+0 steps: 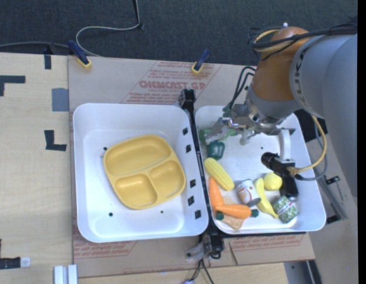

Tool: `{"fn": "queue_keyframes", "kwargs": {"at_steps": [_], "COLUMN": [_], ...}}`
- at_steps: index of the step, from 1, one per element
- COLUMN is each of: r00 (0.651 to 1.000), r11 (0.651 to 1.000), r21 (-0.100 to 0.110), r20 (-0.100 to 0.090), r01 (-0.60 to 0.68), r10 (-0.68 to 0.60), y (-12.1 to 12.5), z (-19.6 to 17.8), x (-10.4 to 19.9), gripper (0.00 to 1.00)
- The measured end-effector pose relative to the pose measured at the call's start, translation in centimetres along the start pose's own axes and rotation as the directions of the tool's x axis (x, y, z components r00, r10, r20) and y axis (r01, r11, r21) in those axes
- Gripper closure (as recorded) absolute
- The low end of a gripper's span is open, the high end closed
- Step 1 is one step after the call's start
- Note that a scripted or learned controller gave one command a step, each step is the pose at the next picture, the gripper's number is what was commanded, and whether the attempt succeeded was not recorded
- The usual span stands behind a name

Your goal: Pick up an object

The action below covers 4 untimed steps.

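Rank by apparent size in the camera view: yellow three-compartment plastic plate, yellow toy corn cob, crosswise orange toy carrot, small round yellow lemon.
1. yellow three-compartment plastic plate, by far
2-3. yellow toy corn cob and crosswise orange toy carrot: look alike, not ranked
4. round yellow lemon

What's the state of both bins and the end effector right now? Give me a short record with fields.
left bin: holds one yellow divided plate, lying flat
right bin: toy food, mostly toward the lower part of the view
items in right bin: corn cob, carrot, lemon, banana, small can, green pepper
end effector: over the upper part of the right bin, close to the green pepper
grasp: cannot tell from this view
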State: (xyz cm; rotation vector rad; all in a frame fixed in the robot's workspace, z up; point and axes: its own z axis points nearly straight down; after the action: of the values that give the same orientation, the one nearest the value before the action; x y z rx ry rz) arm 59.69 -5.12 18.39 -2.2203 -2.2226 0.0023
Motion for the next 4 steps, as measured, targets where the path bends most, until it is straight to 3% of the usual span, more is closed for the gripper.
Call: {"fn": "queue_keyframes", "kwargs": {"at_steps": [2,3,4], "r00": [1.000,1.000,1.000], "r11": [1.000,1.000,1.000], "r21": [0.001,0.001,0.000], "r20": [-0.002,-0.001,-0.001], "r01": [0.001,0.000,0.001], "r10": [-0.001,0.000,-0.001], "y": [0.9,-4.0,0.5], "z": [0.0,0.0,0.0], "x": [1.6,1.5,-0.2], "gripper": [0.00,0.00,0.00]}}
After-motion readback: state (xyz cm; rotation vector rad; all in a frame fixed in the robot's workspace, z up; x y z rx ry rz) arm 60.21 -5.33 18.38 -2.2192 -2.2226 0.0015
